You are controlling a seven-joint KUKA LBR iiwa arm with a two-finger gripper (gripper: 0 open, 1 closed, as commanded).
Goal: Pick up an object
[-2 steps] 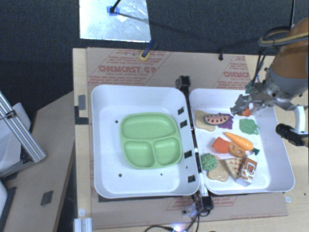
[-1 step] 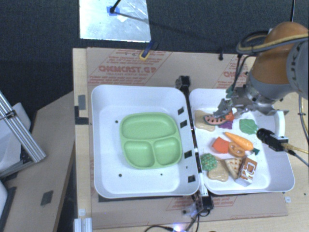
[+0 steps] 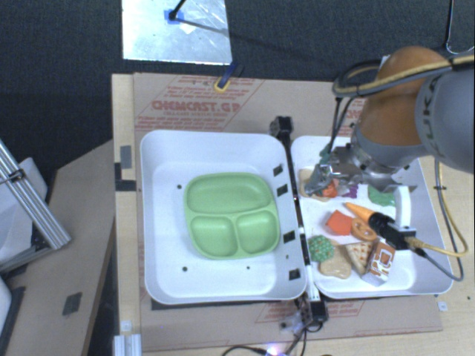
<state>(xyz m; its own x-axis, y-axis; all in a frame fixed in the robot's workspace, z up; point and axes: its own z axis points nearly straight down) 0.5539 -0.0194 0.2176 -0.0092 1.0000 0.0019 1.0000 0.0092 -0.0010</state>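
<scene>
The right white bin (image 3: 427, 269) holds several toy foods: an orange carrot (image 3: 359, 210), an orange-red block (image 3: 339, 222), a pretzel-like piece (image 3: 364, 231), a green broccoli (image 3: 321, 248), a tan cookie (image 3: 335, 267), a cracker (image 3: 359, 254), a small printed box (image 3: 381, 262), a purple piece (image 3: 352, 192) and a green piece (image 3: 382, 196). My gripper (image 3: 322, 179) is low over the bin's upper left part, right above a small orange and brown item (image 3: 326, 192). The arm's bulk hides the fingertips.
The left white bin (image 3: 159, 221) carries a green three-compartment tray (image 3: 230, 215). A black hinge strip (image 3: 291, 199) runs between the bins. The arm's orange band (image 3: 401, 95) and grey wrist cover the right bin's back. A cable (image 3: 427, 249) loops over its right side.
</scene>
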